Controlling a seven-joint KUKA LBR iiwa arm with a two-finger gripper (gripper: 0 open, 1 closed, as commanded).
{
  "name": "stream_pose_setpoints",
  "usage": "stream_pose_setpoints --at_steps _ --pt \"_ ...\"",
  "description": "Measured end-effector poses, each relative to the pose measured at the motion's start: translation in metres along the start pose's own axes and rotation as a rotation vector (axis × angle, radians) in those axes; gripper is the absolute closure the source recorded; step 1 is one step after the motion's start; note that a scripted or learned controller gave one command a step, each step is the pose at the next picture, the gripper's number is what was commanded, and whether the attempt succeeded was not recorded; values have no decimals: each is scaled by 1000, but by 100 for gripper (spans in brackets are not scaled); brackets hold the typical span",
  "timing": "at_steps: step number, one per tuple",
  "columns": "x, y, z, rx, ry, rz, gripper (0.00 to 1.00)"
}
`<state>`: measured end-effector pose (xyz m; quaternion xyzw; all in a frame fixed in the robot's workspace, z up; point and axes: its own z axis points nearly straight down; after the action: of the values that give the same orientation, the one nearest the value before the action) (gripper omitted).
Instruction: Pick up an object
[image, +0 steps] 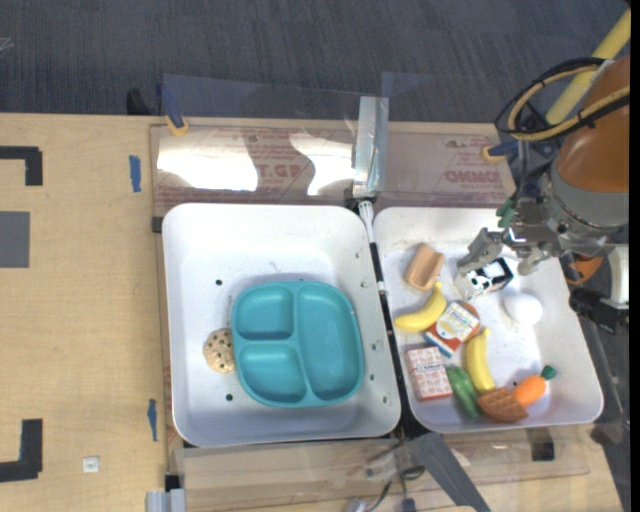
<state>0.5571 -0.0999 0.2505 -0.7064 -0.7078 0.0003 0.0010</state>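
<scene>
Grey arm (585, 190) with orange band, reaching over the right bin (580, 400). Gripper (500, 255) low, metal fingers (478, 247) spread wide, nothing between them. Just below the fingertips, a small black-and-white toy (488, 279), shape unclear. Right of that, a smooth white egg (523, 308). Left of the fingers, a tan bread roll (424, 265); below it a curved yellow banana (423, 314), a flat red-and-white packet (456, 328), a printed carton (428, 373). Farther below: second banana (480, 361), green pepper (463, 390), orange carrot (531, 388). Well to the left, in the left bin (190, 250), a glossy teal tray (297, 342) with three compartments, a speckled cookie (219, 350) touching its edge.
</scene>
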Motion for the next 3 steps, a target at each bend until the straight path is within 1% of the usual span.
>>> stream_pose_setpoints --at_steps 1,2,3 --pt "20 63 69 2 -1 -138 0" --pt "1 91 152 1 0 -427 0" --pt "1 95 136 -11 -4 -426 100"
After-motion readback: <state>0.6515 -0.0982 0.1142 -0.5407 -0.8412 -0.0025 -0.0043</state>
